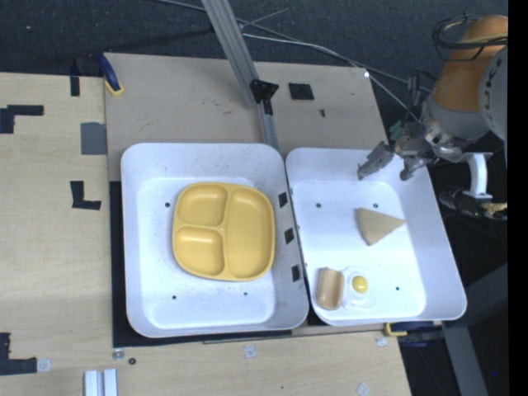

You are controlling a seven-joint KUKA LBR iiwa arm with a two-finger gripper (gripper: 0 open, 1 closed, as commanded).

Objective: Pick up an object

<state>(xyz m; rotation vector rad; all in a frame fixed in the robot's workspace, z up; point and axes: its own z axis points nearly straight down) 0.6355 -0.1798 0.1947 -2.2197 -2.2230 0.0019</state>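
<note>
Tool (387, 165) hovers open over the right bin's (429, 221) far edge, nothing held; nearest pick is the wedge (378, 225) mid-bin, so it should drop straight down, fingers straddling it.

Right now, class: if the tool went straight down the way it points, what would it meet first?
Probably the bare floor of the right bin, near its back edge. The tool hangs beyond the wedge; depth is unclear.

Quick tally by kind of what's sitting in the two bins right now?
Yellow divided plate, left bin: 1
Tan wedge, right bin: 1
Tan bread-like piece, right bin: 1
Fried egg, right bin: 1
Total: 4
</note>
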